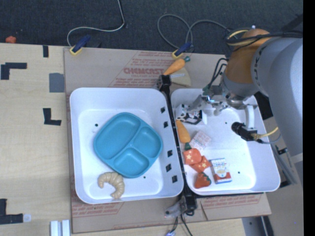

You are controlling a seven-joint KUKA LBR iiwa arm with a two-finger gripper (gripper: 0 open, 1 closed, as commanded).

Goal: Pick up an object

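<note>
Camera view: my gripper (pixel 197 113) hangs over the right bin (pixel 263 173); finger state indeterminate. Blue plate (pixel 128 144) in left bin (pixel 81 127).

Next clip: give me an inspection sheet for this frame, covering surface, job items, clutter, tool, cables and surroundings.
Surface: brown cardboard sheet under two shallow white bins, left and right.
Job's things: left bin holds a blue divided plastic plate and a beige toy croissant; right bin holds an orange toy carrot, red toy pieces, a small printed carton and a clear wrapper.
Clutter: orange carrot outside the bins.
Tool: over the right bin's far end.
Cables: grey cables on the carpet.
Surroundings: dark carpet.
</note>
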